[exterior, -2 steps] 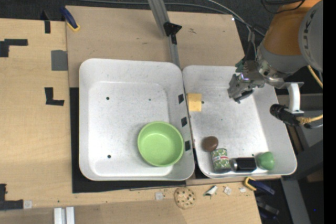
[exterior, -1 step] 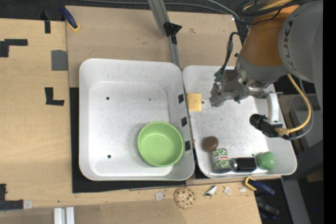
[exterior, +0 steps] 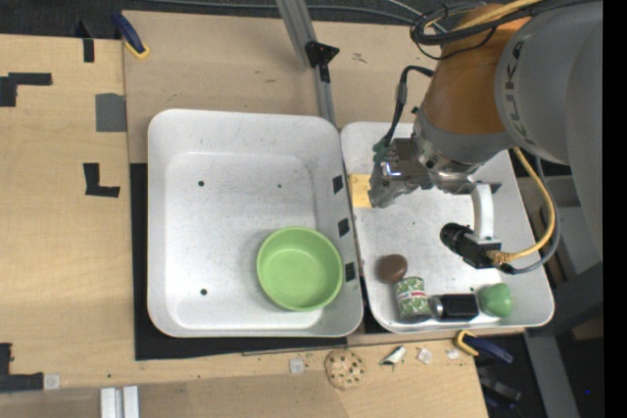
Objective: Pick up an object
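Gripper [exterior: 384, 183] sat over right bin [exterior: 524, 308] upper left; can't tell its state. Brown object [exterior: 393, 266] lay just below it, toward near edge, beside can [exterior: 410, 297].

Two shallow white plastic bins sat side by side on the bench, a left bin [exterior: 176, 152] and a right bin [exterior: 534, 303]. The left bin held one round light-green bowl [exterior: 299, 268]. Near the near edge of the right bin lay four small things: one brown round disc [exterior: 393, 266], one small green-labelled can [exterior: 410, 298], one black oblong object [exterior: 455, 306] and one green rounded object [exterior: 497, 299]. On the bench just beyond the bins' near edge lay one speckled round cookie-like piece [exterior: 342, 368].
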